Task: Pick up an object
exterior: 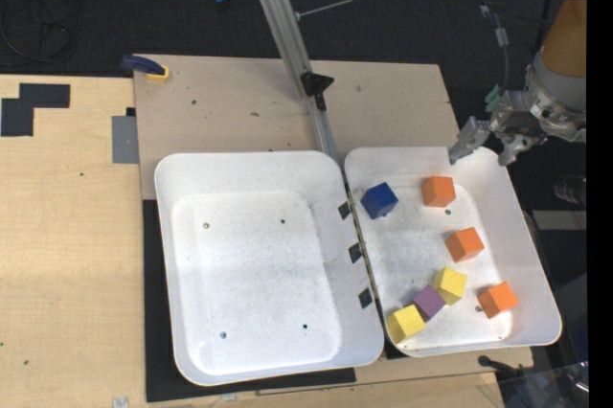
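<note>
Gripper [487, 145] hung with fingers spread and empty above the right bin's [536, 253] far corner. Nearest orange cube [439, 192] lay below-left of it, untouched. Pick not begun.

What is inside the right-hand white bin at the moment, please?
The right bin holds seven blocks: a blue block, three orange blocks, two yellow blocks and a purple block touching both yellows. Nothing covers them.
</note>
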Controlling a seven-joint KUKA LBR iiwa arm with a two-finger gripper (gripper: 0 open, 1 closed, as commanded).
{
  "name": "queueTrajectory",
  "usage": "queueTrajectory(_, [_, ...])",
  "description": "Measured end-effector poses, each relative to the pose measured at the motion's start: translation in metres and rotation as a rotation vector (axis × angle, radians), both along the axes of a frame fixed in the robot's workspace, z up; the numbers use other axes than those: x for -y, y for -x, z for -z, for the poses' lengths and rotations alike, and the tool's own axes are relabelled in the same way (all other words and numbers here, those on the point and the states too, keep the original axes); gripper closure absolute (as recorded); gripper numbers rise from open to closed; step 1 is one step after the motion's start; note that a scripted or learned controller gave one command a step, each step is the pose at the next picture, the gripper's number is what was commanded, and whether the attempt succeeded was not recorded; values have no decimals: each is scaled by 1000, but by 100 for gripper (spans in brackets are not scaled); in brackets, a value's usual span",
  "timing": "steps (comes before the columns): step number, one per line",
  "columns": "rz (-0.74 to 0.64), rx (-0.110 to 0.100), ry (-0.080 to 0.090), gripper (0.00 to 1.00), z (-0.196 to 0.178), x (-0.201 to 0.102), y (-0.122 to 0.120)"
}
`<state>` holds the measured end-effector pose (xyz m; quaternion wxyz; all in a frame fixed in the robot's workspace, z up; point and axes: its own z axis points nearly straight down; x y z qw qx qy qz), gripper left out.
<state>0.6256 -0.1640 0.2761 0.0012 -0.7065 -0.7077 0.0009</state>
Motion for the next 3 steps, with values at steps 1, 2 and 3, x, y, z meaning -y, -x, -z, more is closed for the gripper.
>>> queueTrajectory(1, [-1,0,0,0,0,0,0])
queueTrajectory(2, [2,-5,-1,0,61,6,-4])
queueTrajectory(3, [2,-6,-2,0,120,7,7])
